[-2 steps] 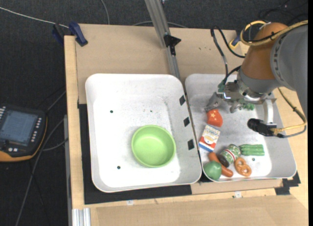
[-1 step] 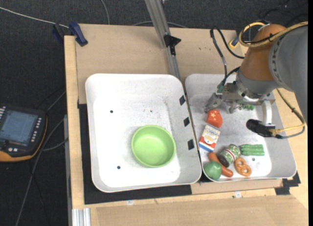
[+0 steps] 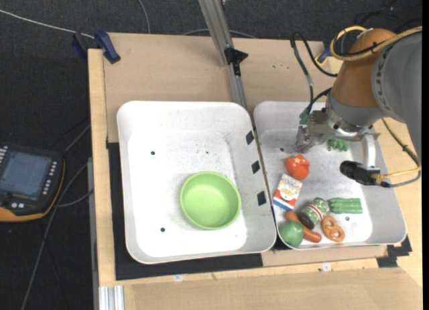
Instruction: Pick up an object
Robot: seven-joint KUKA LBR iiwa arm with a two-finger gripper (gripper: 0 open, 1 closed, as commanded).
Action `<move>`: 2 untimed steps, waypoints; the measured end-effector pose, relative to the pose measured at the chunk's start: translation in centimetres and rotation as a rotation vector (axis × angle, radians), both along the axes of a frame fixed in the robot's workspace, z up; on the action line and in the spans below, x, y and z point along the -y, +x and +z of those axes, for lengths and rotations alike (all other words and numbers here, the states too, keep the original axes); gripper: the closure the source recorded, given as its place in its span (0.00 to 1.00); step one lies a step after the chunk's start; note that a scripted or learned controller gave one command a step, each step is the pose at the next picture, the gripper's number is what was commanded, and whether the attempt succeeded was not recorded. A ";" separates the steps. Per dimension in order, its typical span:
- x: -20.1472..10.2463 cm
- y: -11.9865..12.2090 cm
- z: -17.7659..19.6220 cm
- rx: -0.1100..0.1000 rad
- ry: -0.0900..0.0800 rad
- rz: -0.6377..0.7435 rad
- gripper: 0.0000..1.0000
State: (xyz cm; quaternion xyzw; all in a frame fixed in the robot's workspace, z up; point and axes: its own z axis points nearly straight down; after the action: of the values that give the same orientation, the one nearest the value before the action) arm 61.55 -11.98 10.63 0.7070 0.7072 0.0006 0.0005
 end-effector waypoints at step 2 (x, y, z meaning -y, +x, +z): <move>0.2 0.2 10.6 0.003 -0.001 0.000 1.00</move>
State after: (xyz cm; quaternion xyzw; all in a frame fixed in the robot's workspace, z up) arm 61.76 -12.18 21.26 0.7070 0.7072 0.0015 0.0018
